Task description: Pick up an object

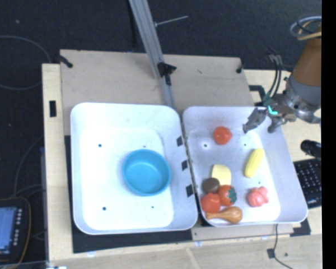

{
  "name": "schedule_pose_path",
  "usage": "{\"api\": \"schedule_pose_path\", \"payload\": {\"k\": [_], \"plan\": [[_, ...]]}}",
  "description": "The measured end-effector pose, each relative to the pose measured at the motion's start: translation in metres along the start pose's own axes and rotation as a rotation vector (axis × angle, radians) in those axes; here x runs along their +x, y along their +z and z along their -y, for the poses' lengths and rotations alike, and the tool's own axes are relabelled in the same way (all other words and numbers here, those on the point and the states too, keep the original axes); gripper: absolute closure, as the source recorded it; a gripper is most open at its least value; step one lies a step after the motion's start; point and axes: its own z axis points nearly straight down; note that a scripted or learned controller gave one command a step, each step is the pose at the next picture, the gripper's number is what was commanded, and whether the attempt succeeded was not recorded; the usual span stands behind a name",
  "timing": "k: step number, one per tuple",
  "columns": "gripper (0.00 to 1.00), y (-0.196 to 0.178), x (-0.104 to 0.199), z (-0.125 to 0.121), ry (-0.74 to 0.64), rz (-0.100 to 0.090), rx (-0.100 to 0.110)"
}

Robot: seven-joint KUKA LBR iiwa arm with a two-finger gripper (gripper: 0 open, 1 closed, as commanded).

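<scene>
Nothing is held yet: the gripper (pixel 261 122) is seen spread and empty, with the red tomato (pixel 222 135) just beside it, ungrasped.

- My hand (pixel 261 120) hangs over the far right corner of the right bin (pixel 285 175), apart from everything in it.
- The bowl (pixel 146 172) sits in the left bin (pixel 101 128), near its middle.
- In the right bin, the tomato (pixel 222 134) lies farthest back, the corn (pixel 253 162) to its right and nearer.
- The cheese block (pixel 222 174) sits mid-bin.
- Nearest the front lie the strawberry (pixel 227 194), the gourd (pixel 227 214) and, to the right, the pink fruit (pixel 257 196).
</scene>
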Motion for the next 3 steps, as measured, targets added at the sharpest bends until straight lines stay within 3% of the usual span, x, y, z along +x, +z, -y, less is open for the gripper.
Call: {"api": "schedule_pose_path", "payload": {"k": [1,3], "plan": [[0.0,-0.004,0.0,-0.002,-0.001,0.001,-0.007],[0.0,0.118,-0.01,-0.011,0.003,0.005,0.0]]}}
